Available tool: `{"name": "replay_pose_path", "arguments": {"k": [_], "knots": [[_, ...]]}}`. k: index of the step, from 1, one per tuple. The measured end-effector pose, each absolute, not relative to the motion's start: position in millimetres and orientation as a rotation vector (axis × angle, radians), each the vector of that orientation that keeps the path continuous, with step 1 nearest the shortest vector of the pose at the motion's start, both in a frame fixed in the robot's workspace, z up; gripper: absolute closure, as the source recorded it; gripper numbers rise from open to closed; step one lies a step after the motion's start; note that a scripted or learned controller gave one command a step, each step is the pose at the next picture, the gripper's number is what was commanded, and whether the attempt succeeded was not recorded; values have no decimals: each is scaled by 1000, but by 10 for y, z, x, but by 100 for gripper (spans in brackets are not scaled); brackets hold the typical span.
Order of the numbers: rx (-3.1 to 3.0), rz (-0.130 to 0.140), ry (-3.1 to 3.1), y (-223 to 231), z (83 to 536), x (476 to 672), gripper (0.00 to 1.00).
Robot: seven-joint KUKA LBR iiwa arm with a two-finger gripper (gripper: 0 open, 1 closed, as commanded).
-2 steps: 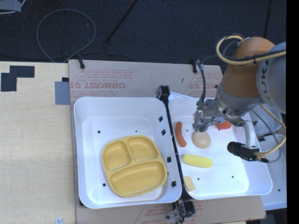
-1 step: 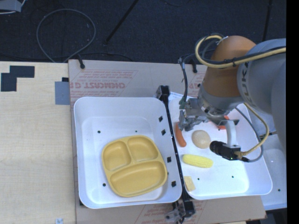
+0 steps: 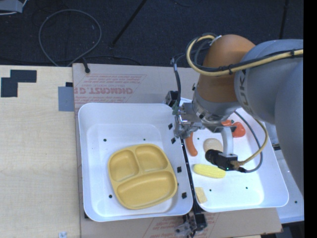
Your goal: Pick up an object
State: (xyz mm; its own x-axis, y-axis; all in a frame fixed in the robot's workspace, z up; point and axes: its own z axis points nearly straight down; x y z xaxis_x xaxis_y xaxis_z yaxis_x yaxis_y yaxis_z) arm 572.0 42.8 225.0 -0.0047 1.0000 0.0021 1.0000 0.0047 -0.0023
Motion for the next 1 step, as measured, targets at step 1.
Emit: {"name": "replay_pose_path", "arguments": {"k": [1], "knots": [[-2213,2,-2225,965,2345,5696,100]]}}
